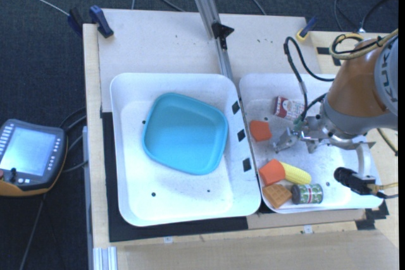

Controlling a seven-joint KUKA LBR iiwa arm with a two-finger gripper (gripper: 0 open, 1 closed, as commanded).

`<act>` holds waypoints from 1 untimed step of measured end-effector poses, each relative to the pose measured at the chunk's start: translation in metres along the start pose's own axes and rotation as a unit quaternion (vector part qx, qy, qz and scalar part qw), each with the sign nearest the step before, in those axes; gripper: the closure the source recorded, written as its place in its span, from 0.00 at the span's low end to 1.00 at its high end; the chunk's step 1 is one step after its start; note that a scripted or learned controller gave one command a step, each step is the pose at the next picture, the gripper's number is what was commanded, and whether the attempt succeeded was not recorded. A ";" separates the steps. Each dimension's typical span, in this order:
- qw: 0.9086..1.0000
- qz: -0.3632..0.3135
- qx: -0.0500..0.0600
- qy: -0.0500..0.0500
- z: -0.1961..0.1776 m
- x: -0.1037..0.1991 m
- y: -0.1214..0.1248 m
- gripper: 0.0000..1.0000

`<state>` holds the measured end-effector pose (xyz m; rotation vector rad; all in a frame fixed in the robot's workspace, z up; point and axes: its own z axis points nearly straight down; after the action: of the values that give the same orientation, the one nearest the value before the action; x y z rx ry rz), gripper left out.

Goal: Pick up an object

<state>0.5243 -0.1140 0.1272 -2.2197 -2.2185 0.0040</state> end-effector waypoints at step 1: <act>1.000 0.000 -0.001 0.000 0.033 0.000 -0.001 0.00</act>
<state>0.5235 -0.1138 0.0941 -2.2196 -2.2194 0.0026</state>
